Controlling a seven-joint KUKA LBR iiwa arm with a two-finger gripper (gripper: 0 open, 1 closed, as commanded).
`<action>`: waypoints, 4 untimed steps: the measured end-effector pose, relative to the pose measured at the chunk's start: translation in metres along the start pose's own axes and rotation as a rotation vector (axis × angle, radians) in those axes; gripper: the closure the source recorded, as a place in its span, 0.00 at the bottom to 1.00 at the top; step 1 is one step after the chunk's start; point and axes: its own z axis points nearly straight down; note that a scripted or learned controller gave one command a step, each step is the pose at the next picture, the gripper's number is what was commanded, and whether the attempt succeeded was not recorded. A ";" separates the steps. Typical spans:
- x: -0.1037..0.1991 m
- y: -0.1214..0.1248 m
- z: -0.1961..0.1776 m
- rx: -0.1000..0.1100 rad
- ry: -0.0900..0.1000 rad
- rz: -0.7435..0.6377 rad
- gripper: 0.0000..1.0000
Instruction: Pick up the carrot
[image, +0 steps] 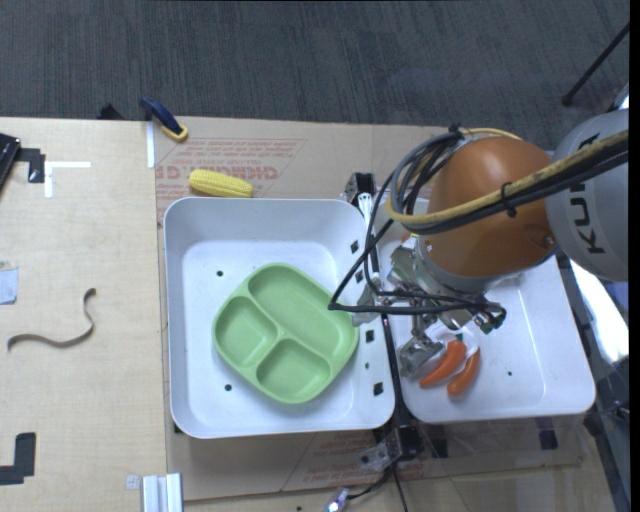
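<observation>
Landmark: left white plastic bin (185, 330). Left of it, on the light wood tabletop (80, 230), a thin curved brown strip (60, 330). Behind its back rim, a yellow corn cob (221, 183) and a blue-and-yellow clip (163, 117). Inside it, a light green three-compartment plastic plate (285, 333). Right of it, touching, the second white bin (560, 390); there the metal end effector (420, 353) hangs low, finger state cannot be told. Orange carrot (443, 364) lies just beside it on the bin floor, another orange piece (464, 373) alongside.
</observation>
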 end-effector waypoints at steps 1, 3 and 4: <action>-0.038 0.067 0.081 -0.001 0.002 0.146 0.00; -0.090 0.054 0.094 -0.015 -0.011 0.624 0.00; -0.143 0.065 0.100 -0.021 0.092 0.734 0.00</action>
